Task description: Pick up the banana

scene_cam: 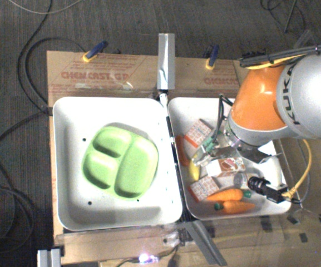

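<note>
Gripper (211, 156) hangs low in the right bin (178, 115), seemingly just beside the banana (194, 172); claw state unclear.

- Fixed above the surface (65, 65), looking down at a slant.
- Far enough back to take in both white bins: left bin (65, 149) and right bin (271, 204), plus surrounding floor (26, 26).
- Arm (271, 102) entering from the right.

The banana (194, 171) is yellow and mostly hidden; only a small curved part shows. It lies in the right bin (178, 128) near its left wall, among other items.
</note>
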